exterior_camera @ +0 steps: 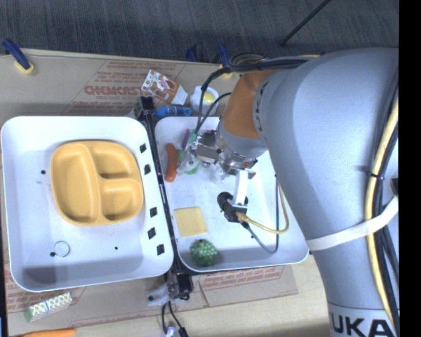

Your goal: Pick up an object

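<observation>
Reaching in from frame right, grey arm (pixel 323 153) lowers its claw (pixel 191 153) into right bin (pixel 281 248), upper left corner | claw opening: cannot tell | orange stick (pixel 170 163) just beside claw; yellow square (pixel 190 221), green ball (pixel 203 252) lower | left bin (pixel 14 188): yellow divided tray (pixel 97 181) | surface (pixel 77 83): printed cardboard; dark carpet (pixel 126 12) above.

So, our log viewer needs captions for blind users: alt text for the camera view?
A grey robot arm reaches into the right bin, above a yellow square, green ball and orange stick. The left bin holds a yellow divided tray.
</observation>
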`<state>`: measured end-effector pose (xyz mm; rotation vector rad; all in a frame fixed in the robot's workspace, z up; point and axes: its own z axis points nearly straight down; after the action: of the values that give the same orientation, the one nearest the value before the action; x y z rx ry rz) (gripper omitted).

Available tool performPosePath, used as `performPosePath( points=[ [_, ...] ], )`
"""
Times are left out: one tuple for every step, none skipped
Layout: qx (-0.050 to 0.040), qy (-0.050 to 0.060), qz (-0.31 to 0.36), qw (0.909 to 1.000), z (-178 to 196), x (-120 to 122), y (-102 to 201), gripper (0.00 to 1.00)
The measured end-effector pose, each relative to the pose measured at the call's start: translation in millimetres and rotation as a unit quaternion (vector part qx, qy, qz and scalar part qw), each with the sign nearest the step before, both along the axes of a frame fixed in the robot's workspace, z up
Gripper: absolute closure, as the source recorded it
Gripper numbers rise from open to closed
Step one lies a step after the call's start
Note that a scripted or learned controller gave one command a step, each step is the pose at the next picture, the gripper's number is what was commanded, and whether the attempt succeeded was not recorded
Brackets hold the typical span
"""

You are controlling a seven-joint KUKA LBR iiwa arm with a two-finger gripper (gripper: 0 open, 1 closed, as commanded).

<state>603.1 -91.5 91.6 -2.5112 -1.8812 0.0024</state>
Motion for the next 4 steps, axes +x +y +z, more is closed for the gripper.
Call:
performPosePath(
  points=[
    [-0.0012, 0.002, -0.024, 0.9997, 0, 22, -2, 0.0],
    [-0.0001, 0.003, -0.02, 0.9998, 10, 22, 0, 1.0],
    [-0.0006, -0.001, 0.127, 0.9918, 141, 29, 34, 1.0],
    [0.0002, 0.0, 0.208, 0.9782, 142, 3, 83, 1.0]
  ],
)
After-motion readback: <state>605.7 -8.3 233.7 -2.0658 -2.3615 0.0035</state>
